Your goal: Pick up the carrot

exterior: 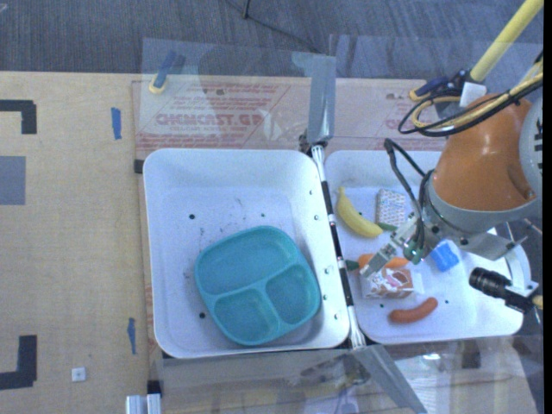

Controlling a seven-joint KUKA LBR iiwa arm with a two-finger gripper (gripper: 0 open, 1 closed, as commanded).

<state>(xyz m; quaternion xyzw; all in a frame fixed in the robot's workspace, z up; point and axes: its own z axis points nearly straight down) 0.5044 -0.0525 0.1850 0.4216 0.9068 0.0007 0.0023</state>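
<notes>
The surface [60,257] is pale wood, with black tape marks near its left edge and short blue tape strips. On it stand two shallow white bins side by side, their inner rims touching along the middle.

The left bin [224,179] holds a teal divided plate [256,285], which has three compartments and lies toward the near side of the bin, tilted a little against its front wall.

The right bin [466,322] holds the small items. The arm [483,158], with its broad orange band, reaches in from the right and covers much of that bin's far right part; black and yellow cables loop over it.

The hand [390,257] points down and to the left, low over the middle of the right bin. Whether its fingers are open or closed cannot be told, and nothing can be seen held between them.

A yellow banana [355,216] lies near the left wall of the right bin, just beside a small chequered packet [391,203]. A white wrapped packet with red print [390,285] lies just below the hand. A reddish sausage [412,311] lies near the front wall. A small blue block [445,256] sits beside the arm's wrist.

The carrot [394,263], orange, lies in the right bin directly at the hand's tip, partly hidden by it, touching the white packet.
</notes>
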